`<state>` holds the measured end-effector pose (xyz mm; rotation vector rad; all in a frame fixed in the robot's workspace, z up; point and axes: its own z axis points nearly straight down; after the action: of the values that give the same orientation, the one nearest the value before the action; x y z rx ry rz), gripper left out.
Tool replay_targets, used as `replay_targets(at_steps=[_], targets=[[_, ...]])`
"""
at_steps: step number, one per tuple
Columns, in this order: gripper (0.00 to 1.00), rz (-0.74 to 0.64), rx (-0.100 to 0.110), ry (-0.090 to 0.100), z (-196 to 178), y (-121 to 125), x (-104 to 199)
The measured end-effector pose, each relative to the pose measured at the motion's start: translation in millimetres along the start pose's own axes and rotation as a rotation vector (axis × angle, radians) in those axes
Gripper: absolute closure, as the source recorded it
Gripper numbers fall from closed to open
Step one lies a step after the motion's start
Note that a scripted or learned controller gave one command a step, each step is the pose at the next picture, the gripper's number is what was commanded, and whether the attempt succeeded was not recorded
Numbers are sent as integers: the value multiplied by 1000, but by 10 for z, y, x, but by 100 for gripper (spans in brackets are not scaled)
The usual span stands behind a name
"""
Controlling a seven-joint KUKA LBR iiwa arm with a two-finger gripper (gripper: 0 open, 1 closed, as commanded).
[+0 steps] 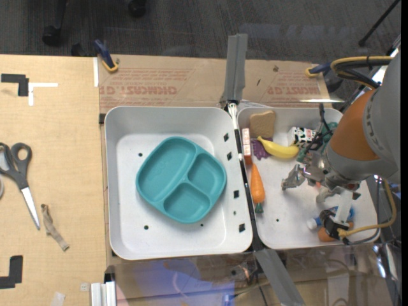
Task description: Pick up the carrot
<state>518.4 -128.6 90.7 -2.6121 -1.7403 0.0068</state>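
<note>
Inventory as I read it from my remote station, single overhead camera.

1. Left bin (115, 190): shallow, white. It holds one teal divided plate (182, 180) with three compartments, lying flat and turned at a slant.

2. Right bin (280, 228): shallow, white, set edge to edge with the left one.
 a. Carrot (256, 185): orange, lying lengthwise against the bin's left wall, about midway along it. Nothing is touching it that I can see, and it sits well apart from the gripper.
 b. Banana (278, 148): yellow, near the bin's far end, just beyond the carrot's upper tip.
 c. Purple item (258, 150): small, tucked against the banana's left end; I cannot name it further.
 d. Tan block (262, 123): at the far left corner, perhaps a bread slice.
 e. Black-and-white item (303, 134): right of the banana, too cluttered to identify.
 f. Small orange and blue pieces (326, 229): near the bin's right front, partly hidden by the arm.

3. Arm (363, 139): grey with an orange band, reaching over the right bin from the right.

4. Gripper (313, 185): low over the middle of the right bin, fingers spread wide, one (293, 178) toward the carrot side, with nothing between them.

5. Worktop (57, 139): pale wood left of the bins, carrying scissors (20, 177).
</note>
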Motion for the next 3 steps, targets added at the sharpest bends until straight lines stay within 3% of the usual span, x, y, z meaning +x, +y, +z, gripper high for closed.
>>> replay_targets(at_steps=[1,2,3], targets=[[0,74,-2,-1,-348,491,545],[0,117,0,0,-2,138,417],[0,673,2,0,-70,-178,303]])
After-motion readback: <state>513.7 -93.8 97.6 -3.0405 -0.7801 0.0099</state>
